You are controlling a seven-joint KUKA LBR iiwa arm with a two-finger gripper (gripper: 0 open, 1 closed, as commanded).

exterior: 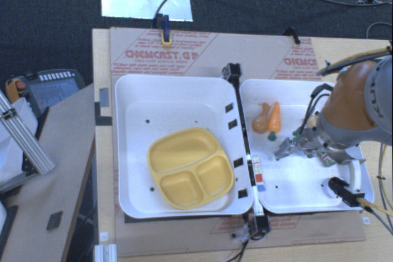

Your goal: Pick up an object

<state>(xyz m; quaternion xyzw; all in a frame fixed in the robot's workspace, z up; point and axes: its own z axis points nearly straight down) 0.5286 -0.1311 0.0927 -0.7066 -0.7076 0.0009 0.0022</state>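
Note:
An orange toy carrot (275,117) lies in the right bin (295,193) near its back left, with a small green bit (271,137) just in front of it. A tan drumstick-shaped toy (261,119) lies touching the carrot's left side. My gripper (290,146) is low in the right bin, just right of and in front of these two toys and close to the green bit. Nothing shows held in it. The arm's orange band (347,95) rises behind it.
The left bin (135,126) holds a yellow three-compartment plate (190,165) at its front middle. A black divider strip (241,132) runs between the bins. A black part (344,191) of the arm hangs over the right bin's front right corner.

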